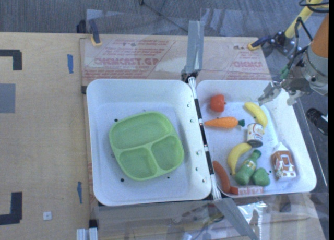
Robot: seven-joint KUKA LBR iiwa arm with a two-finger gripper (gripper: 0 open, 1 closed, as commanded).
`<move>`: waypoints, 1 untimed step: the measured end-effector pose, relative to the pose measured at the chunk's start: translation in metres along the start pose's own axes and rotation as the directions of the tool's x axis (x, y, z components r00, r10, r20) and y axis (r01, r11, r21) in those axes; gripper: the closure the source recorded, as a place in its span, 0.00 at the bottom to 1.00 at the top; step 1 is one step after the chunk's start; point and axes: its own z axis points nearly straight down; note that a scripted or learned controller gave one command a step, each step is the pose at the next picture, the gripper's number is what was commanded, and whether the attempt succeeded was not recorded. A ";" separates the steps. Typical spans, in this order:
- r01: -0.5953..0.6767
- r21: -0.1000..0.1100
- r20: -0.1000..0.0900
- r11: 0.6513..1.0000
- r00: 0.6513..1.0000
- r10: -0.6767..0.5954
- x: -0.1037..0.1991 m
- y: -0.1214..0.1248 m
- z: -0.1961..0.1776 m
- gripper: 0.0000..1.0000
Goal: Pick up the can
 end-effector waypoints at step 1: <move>-0.206 0.001 0.000 0.979 0.979 0.206 0.004 -0.043 0.112 0.00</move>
